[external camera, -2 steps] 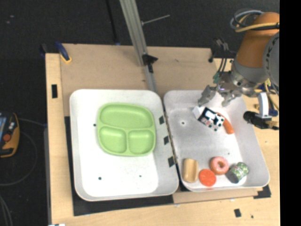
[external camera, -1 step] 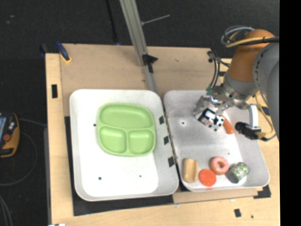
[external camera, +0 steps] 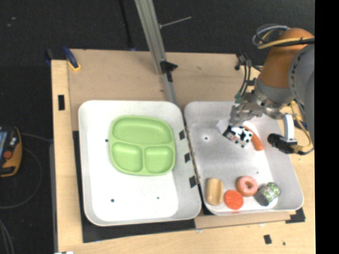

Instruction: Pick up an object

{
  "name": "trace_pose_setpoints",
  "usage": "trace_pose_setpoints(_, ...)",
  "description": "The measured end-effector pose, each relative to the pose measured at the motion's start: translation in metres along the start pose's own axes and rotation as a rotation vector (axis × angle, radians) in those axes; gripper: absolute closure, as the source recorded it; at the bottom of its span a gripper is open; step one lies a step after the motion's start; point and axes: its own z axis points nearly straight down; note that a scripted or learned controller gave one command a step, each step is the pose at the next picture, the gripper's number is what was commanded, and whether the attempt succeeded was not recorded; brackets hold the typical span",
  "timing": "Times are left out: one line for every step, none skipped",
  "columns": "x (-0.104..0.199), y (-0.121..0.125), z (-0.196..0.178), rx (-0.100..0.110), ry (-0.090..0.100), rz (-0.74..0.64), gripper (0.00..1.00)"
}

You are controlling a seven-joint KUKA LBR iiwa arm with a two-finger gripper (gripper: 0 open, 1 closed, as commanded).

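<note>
Objects for picking sit in the right bin (external camera: 212, 115). Left to right: tan wooden bench (external camera: 106, 73) on a dark floor, yellow-black device (external camera: 9, 151) at far left, left bin (external camera: 95, 194) with a green divided plate (external camera: 142, 144), grey metal post (external camera: 153, 36) behind. Right bin: tan cylinder (external camera: 213, 190), orange-red ball (external camera: 233, 199), pink donut (external camera: 247, 184), green-grey can (external camera: 268, 193), black-white cow-print toy (external camera: 241, 136) under the tool (external camera: 239, 121), orange carrot-like piece (external camera: 257, 142) beside. Tool's grip: cannot tell.
</note>
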Motion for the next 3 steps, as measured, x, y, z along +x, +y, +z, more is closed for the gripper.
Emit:
trace_pose_setpoints(-0.002, -0.009, -0.053, -0.001, 0.001, 0.002, 1.00)
trace_pose_setpoints(-0.004, -0.008, -0.065, 0.001, 0.002, 0.001, 1.00)
trace_pose_setpoints(0.043, -0.031, -0.081, 0.003, 0.004, -0.005, 1.00)
